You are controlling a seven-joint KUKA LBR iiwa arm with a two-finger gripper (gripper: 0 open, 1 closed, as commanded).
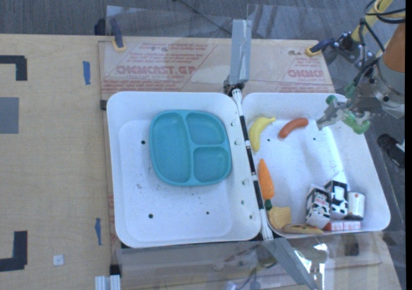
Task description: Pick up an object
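Note:
My gripper [344, 114] hangs over the right bin's [380, 182] far right edge, its green-tipped fingers [331, 100] spread open with nothing between them. Just left of it in that bin lie an orange sausage [293, 126] and a yellow banana [259, 130]. A carrot [265, 181] rests along the bin's left wall. Black-and-white milk cartons [318, 205] and a small white can [355, 204] cluster in the near right corner, beside a bread-like piece [280, 217].
The left bin [129, 173] holds a teal divided plate [190, 147]. A grey upright post [240, 56] stands behind the wall between the bins. Cables and arm parts [380, 38] crowd the far right.

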